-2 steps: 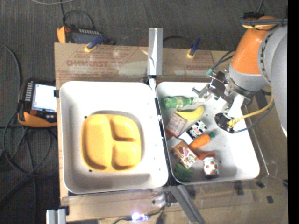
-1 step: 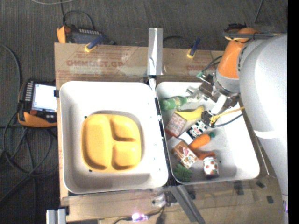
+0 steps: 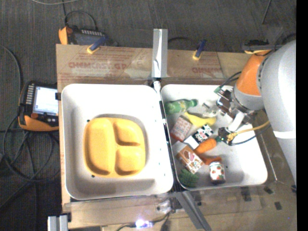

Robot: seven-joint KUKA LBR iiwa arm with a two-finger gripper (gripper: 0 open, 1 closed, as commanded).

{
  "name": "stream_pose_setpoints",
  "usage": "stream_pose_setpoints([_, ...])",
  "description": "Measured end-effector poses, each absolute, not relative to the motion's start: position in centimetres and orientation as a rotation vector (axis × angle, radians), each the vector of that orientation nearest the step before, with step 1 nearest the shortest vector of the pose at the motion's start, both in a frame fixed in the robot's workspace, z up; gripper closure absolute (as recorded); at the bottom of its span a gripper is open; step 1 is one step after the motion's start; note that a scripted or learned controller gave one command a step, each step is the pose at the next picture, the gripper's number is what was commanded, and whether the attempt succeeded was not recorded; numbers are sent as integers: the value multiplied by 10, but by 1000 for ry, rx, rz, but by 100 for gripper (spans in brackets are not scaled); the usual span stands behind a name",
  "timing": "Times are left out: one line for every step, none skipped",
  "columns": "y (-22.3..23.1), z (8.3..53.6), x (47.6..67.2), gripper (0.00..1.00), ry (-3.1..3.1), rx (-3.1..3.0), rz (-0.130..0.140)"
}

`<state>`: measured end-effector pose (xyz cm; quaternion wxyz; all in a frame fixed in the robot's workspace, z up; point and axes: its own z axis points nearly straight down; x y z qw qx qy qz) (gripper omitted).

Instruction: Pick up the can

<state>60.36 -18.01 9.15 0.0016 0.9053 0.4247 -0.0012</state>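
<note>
The can, small and white with red and green markings, stands near the front of the right bin. The gripper hangs over the back of that bin, above the yellow banana and well behind the can, with the carrot lying between them. Nothing shows as held in the gripper. The grey arm with its orange band reaches in from the right.
The right bin also holds a green bottle, a pink box, a black-and-white carton, a brown box and a green leafy item. A yellow compartment tray lies in the left bin.
</note>
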Motion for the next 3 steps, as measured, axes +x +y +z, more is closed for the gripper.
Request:
stream_pose_setpoints([-180, 100, 603, 100, 1335, 2841, -9])
stream_pose_setpoints([-130, 248, 650, 100, 908, 3005, -7])
stream_pose_setpoints([-128, 186, 598, 100, 1533, 2746, -6])
